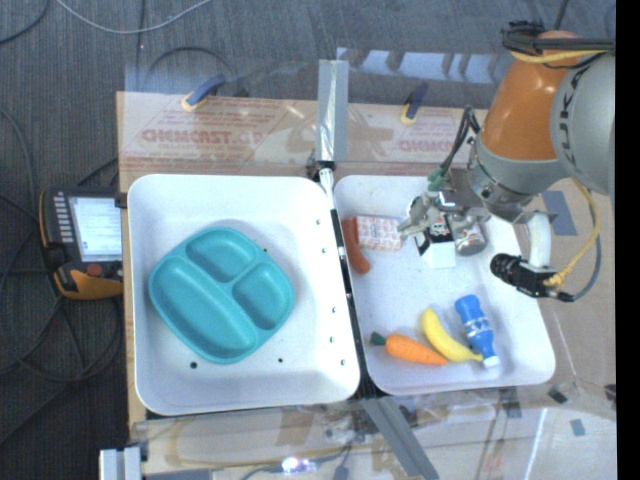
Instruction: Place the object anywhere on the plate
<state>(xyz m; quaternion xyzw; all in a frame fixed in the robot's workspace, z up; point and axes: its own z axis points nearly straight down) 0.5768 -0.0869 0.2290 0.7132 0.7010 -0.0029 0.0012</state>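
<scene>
A teal plate (221, 293) with three compartments lies in the left bin (160, 208), with nothing on it. The right bin (520, 368) holds a carrot (413, 349), a banana (444, 335), a blue bottle (476, 329), a red-and-white packet (379, 232) and a reddish sausage (356, 247) by the left wall. My gripper (438, 222) hangs over the upper middle of the right bin, just right of the packet, with a small white piece (437, 251) under it. I cannot make out its fingers.
A metal divider post (331, 108) stands between the bins at the back. A handheld pendant (82, 238) lies left of the left bin. A black cable plug with yellow wire (528, 273) hangs over the right bin's right side.
</scene>
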